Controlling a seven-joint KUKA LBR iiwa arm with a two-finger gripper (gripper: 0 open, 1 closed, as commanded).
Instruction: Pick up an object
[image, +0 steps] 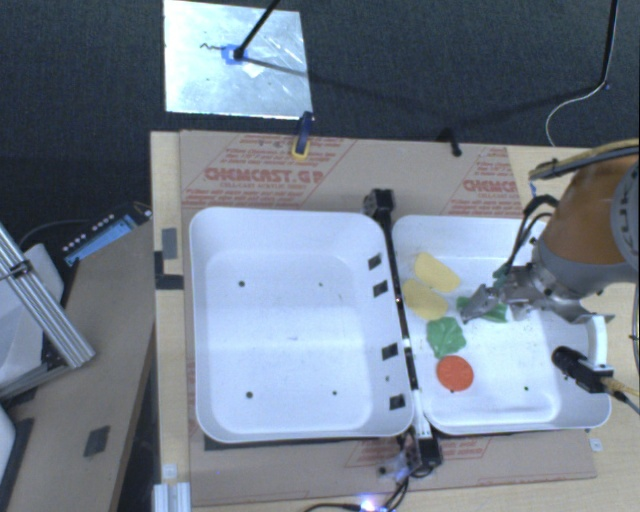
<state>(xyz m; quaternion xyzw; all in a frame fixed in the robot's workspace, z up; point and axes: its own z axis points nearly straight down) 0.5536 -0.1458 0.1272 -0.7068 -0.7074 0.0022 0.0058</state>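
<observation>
The right bin (520, 405) holds two pale yellow pieces (436, 271) (424, 299), a green piece (445, 335) and an orange-red disc (455, 373). My gripper (483, 301) reaches in from the right and hangs low over the bin's middle, just right of the yellow and green pieces. A small dark green thing (497, 312) shows right at the gripper's tip. I cannot make out whether it is between the fingers or lying under them.
The left bin (215, 400) stands beside the right one, with a black clipped divider (392, 310) between them. The grey and orange arm (595, 235) covers the right bin's far right side. A foil sheet (235, 60) lies beyond the bench.
</observation>
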